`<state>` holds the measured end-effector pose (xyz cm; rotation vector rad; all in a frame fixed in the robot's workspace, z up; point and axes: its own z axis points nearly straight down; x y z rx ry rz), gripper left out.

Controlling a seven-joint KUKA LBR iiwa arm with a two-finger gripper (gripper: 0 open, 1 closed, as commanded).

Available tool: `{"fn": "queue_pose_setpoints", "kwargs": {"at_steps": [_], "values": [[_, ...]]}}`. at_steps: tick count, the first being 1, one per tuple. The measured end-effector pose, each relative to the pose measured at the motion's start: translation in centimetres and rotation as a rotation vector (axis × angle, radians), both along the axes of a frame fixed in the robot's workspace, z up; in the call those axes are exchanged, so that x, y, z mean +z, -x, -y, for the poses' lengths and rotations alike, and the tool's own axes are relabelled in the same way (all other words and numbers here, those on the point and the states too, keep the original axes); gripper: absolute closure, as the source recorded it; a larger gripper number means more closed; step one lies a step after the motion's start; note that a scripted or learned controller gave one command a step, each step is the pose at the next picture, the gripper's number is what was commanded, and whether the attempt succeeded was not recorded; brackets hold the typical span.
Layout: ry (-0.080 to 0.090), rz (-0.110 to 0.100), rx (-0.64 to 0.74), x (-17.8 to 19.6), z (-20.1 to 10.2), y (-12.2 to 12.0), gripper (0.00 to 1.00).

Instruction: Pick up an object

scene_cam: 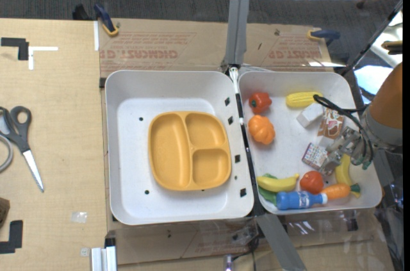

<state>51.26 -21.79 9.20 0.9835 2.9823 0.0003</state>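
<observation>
Toys crowd the right bin [291, 77]; left of it, the tray [189, 150] sits alone in the left bin [122, 135]. Pumpkin [261, 129] and tomato [259, 101] lie by its left wall, bottle [301, 200] along its front. Near its right wall the gripper [349, 148] hangs over small cartons; whether its jaws are apart, I cannot tell. The clutter may cause a glancing, empty grasp.

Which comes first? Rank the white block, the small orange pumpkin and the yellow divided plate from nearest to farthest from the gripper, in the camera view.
1. White block: in the right bin, up and left of the gripper.
2. Small orange pumpkin: by the right bin's left wall.
3. Yellow divided plate: farthest, in the left bin.
</observation>
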Motion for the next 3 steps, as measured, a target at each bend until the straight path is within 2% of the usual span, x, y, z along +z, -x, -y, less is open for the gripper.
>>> {"fn": "queue_pose_setpoints", "kwargs": {"at_steps": [1,2,3], "values": [[0.000,-0.001,-0.297,0.1,-7.9,-3.7,1.00],[0.002,-0.002,-0.499,12.7,-9.9,-6.6,1.00],[0.001,-0.001,-0.598,-0.1,-10.1,-7.9,1.00]]}}
